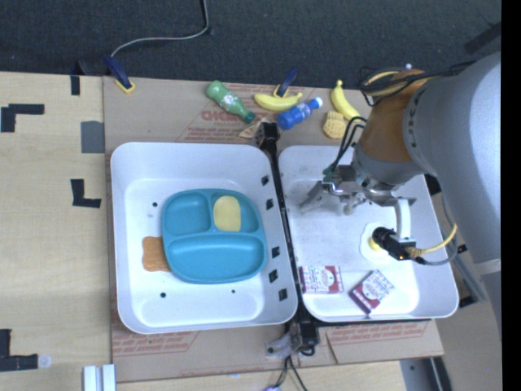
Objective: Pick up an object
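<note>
The left bin holds a divided tray with a small item in its upper right compartment. In the right bin, two packets lie side by side along the near edge. Behind the bins, bottles and bananas lie on the table.

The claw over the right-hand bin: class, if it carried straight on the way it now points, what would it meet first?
The claw points toward the picture's left, low over the right bin. It would probably first meet that bin's left wall, at the black divider between the bins. Its height is unclear from this slanted view.
</note>
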{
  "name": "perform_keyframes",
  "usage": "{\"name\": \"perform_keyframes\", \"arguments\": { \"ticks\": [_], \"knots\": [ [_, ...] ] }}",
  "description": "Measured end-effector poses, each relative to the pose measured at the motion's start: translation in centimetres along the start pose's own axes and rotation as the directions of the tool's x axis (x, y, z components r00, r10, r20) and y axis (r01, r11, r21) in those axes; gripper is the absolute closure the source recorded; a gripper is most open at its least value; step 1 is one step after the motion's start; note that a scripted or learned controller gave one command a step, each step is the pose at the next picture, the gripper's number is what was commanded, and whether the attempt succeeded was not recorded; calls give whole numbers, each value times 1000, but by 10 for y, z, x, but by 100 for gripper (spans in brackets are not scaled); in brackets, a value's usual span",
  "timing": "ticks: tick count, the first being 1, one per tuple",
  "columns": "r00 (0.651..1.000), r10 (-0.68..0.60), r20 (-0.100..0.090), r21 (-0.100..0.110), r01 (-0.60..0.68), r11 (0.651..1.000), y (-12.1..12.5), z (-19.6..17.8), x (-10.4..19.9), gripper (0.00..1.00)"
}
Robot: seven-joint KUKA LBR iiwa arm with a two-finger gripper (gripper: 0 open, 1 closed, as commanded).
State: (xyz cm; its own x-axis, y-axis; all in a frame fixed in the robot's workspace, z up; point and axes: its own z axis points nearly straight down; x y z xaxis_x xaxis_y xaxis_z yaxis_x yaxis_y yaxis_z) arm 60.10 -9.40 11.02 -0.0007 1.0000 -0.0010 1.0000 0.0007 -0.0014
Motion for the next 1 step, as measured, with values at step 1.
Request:
{"name": "perform_keyframes", "arguments": {
  "ticks": [1],
  "knots": [
    [1000,0,0,0,0,1000,42,11,0,0]
  ]
}}
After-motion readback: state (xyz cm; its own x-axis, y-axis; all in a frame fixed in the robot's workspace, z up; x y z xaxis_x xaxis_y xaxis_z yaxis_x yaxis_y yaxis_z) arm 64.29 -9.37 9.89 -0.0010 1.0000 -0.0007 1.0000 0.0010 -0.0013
